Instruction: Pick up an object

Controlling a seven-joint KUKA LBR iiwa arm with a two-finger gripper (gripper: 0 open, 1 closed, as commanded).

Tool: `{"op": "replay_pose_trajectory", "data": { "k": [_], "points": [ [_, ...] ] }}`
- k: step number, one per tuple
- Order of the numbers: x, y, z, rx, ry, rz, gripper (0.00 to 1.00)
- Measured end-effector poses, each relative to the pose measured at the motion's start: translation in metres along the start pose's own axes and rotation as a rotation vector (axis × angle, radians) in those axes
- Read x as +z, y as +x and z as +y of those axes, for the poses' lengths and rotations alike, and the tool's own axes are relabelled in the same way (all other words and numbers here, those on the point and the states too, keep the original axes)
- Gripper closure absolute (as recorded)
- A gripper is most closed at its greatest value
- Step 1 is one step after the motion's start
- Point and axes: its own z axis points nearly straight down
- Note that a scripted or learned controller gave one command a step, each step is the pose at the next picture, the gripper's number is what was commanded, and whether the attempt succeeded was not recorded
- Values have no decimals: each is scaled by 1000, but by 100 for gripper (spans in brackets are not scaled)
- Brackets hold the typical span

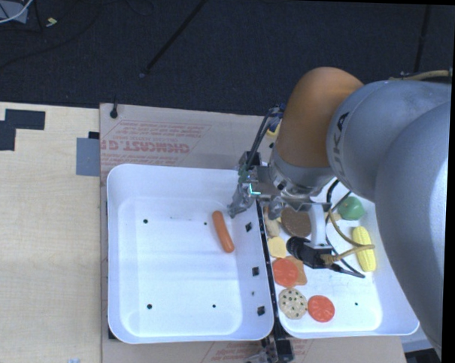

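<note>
Reaching arm [394, 154]: grey, with an orange band above the wrist, it comes in from the right and hangs over the right bin.
Bench [36, 244]: pale wood, with a brown cardboard sheet [176, 141] lying under both bins.
Left bin [113, 247]: white and shallow, holding a single sausage.
Right bin [387, 315]: white, touching the left bin along the shared divider, and partly covered by the arm.
Gripper [246, 194]: low over the divider at the far end of the bins, on the left bin's side. How far it is open cannot be told, and nothing is seen held in it.
Sausage [223, 232]: orange, lying slantwise in the left bin, just beside the gripper and apart from it.
Corn cob [364, 248]: yellow, in the right bin near its right side.
Green piece [352, 209]: just beyond the corn cob, close under the arm.
Orange slice [287, 271]: near the divider.
Cookie [292, 302]: pale with dark chips, at the right bin's near edge.
Red slice [321, 308]: round, just beside the cookie.
</note>
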Motion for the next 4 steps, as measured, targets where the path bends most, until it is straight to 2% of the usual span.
{"op": "replay_pose_trajectory", "data": {
  "k": [1,2,3,4],
  "points": [
    [-22,23,14,2,-3,1,0],
    [-32,46,55,3,-5,1,0],
    [68,94,41,2,7,0,0],
    [120,195,54,-2,-3,-1,0]
  ]
}}
